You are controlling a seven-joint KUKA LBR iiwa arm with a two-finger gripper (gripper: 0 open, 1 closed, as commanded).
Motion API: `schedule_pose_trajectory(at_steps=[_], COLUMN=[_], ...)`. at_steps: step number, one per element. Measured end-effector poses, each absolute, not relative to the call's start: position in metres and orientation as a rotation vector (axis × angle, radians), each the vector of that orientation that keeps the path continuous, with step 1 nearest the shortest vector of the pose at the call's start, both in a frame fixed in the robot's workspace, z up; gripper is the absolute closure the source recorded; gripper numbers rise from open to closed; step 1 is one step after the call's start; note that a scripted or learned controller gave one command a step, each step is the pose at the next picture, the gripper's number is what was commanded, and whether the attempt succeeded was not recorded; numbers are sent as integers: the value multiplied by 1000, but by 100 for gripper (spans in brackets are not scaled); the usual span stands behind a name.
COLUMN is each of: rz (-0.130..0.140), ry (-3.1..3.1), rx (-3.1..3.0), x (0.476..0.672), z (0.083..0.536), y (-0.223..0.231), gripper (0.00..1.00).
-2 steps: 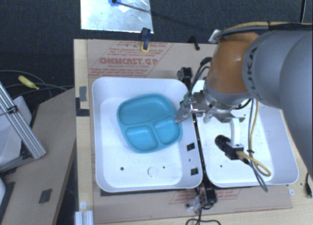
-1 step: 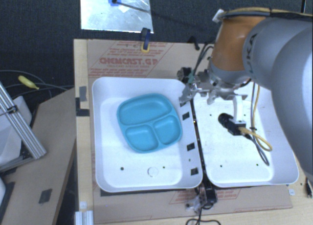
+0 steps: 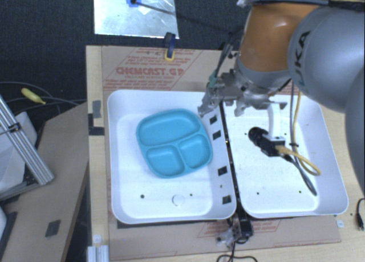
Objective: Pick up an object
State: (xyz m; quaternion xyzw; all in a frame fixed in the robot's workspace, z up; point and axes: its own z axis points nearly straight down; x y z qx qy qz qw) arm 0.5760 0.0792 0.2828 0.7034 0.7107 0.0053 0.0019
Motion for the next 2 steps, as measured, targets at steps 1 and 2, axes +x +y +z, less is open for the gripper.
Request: schedule_pose_trajectory(at_steps=[1,2], rz=[19,13], ry=[2233,2228], rx=[2206,2212], x=[524,490], z=[371,421], y=[142,154], gripper=[0,0])
